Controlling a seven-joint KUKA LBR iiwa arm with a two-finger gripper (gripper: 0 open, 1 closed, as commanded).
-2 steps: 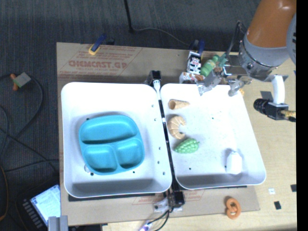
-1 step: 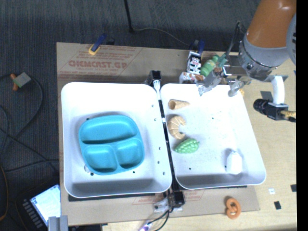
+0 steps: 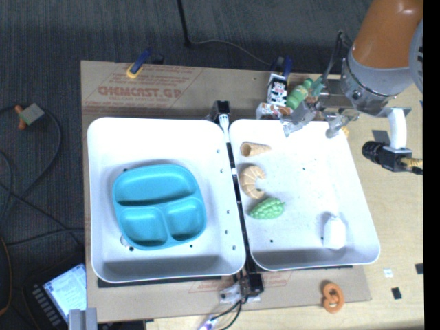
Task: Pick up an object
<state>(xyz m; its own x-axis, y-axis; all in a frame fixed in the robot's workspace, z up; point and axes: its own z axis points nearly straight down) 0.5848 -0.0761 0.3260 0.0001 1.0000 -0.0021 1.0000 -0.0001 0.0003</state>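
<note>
Two bins are set side by side on the counter [image 3: 385, 205]: in the left bin [image 3: 103, 184] a divided tray [image 3: 159, 205] is placed near the middle. In the right bin [image 3: 357, 205] a cone [image 3: 254, 148], a croissant [image 3: 251, 181] and a bunch of grapes [image 3: 266, 208] are lined along the left wall, far to near, and a small bottle [image 3: 334, 231] is laid near the right front corner. The tool [image 3: 315, 124] is held over that bin's far edge.
</note>
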